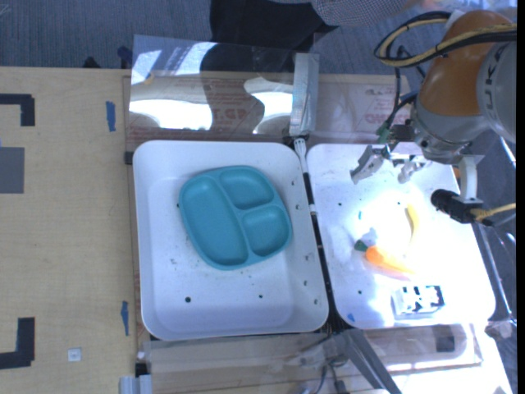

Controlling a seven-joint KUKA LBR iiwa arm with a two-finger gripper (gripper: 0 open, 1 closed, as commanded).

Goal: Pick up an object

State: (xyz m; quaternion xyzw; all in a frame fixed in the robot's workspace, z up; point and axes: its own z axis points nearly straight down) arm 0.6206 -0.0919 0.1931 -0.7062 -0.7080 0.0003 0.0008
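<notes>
A: Bins?
B: Left bin point(156, 302) has a teal divided plate point(235, 216), well to the claw's left. Right bin point(344, 302), under the claw: carrot-like orange toy point(385, 258), yellow strip point(411, 220), small white printed packet point(418, 299).
A: Claw?
B: Claw point(385, 162) over the right bin's far edge, fingers spread, released, nothing between them.
A: Surface?
B: Pale wood counter point(61, 220), black marks, blue tape bits; clear panel point(213, 89) behind the left bin.
A: The object?
B: Orange toy w/ greenish end, lying flat below the claw, apart from it.
</notes>
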